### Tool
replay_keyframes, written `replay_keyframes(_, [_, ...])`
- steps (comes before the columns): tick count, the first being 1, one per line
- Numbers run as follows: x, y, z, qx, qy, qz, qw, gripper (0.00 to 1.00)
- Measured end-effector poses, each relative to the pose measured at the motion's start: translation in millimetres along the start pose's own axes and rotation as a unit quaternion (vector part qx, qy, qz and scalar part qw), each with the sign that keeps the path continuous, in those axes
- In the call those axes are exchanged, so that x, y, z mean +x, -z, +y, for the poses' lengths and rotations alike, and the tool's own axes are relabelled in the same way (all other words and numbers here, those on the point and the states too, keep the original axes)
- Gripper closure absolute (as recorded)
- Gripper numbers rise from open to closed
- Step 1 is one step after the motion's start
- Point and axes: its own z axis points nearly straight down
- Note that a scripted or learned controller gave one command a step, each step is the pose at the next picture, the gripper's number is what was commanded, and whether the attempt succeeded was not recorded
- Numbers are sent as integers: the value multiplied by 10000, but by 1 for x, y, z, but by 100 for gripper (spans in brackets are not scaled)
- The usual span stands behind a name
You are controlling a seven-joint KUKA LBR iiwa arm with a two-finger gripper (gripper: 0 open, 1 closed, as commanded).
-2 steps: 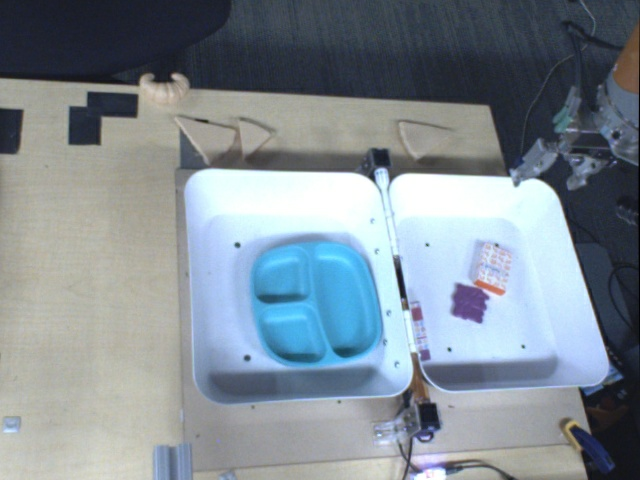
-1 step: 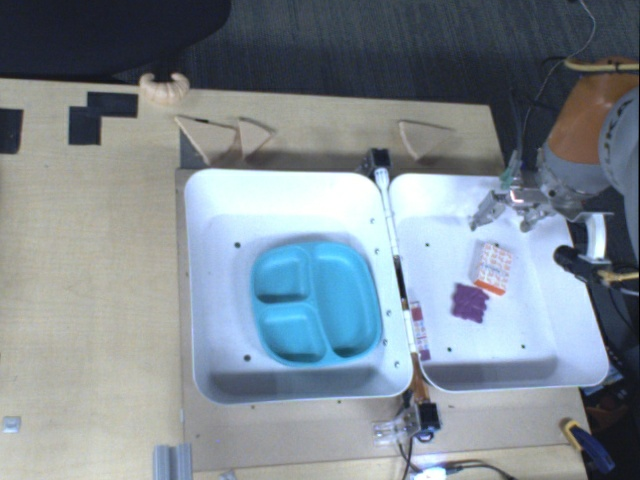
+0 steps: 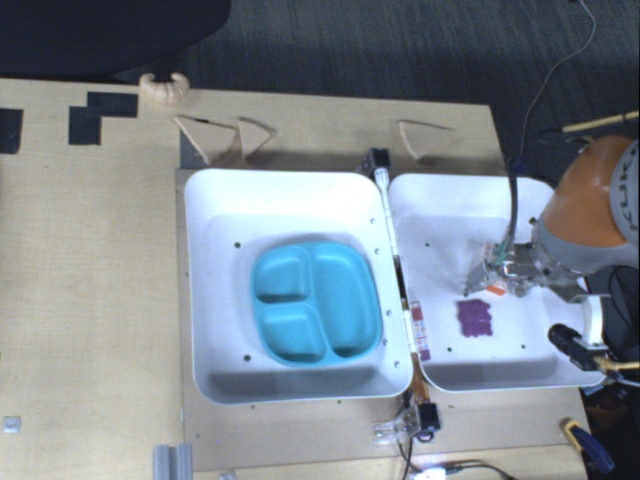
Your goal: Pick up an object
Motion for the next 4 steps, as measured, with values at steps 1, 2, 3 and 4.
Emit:
replay_keyframes(1, [0,11,2,-27,5,-4,10000,100])
replay_keyframes(2, [-47,-2,66,-18,16,-11,10000,100])
replay_keyframes(3, [-47,33,52,-20,2,-12,10000,100])
replay_keyframes(4, [-46,35,100,-20,17,-8,10000,100])
